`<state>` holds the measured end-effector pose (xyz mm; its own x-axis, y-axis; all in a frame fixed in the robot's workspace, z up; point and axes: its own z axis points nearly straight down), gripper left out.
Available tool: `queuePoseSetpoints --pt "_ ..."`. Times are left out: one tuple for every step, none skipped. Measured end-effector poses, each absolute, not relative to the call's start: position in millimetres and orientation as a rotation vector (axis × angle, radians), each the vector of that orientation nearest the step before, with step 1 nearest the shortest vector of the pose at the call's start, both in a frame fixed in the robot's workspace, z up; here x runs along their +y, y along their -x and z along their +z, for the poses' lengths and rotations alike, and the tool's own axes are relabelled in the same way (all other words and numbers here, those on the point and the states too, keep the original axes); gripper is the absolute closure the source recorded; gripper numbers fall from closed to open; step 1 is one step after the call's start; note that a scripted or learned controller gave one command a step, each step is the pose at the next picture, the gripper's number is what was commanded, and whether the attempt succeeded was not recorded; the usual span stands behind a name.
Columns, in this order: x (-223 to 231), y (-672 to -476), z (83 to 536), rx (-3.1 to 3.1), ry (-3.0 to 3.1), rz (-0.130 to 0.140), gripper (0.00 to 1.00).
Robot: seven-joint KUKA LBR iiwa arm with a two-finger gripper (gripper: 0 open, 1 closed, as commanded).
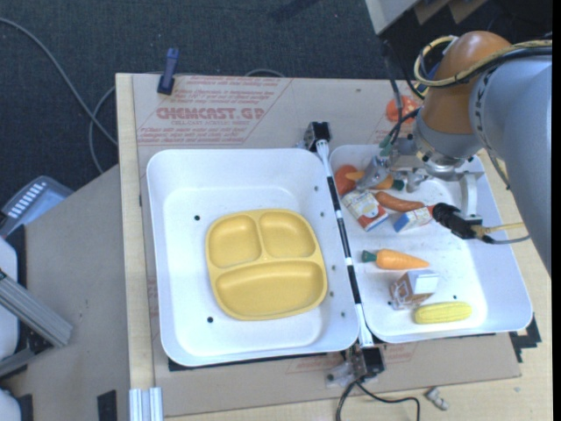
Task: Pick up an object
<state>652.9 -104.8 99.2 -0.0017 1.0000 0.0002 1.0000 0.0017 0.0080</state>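
My gripper (392, 170) hangs low over the far part of the right bin (500, 270), below the orange wrist band. Just under and beside it lie a red sausage (401, 203), a white carton (358, 207), a small blue and white box (412, 220) and an orange piece (348, 179). Nearer the front of that bin are a carrot (400, 259), a brown packet with a white block (413, 286) and a yellow corn cob (443, 312). Nothing is seen held.
The left bin (175, 235) holds a yellow divided plate (266, 263). A black clip (317, 133) sits at the far end of the rims between the bins. A black cable (465, 224) trails from the arm across the right bin. Cardboard (210, 112) lies behind.
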Motion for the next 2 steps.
queuePoseSetpoints --pt "-94.7 -622.4 89.7 2.213 -2.215 0.013 0.0" --pt "-122.9 -664.8 87.4 2.237 -2.236 -0.011 0.0"
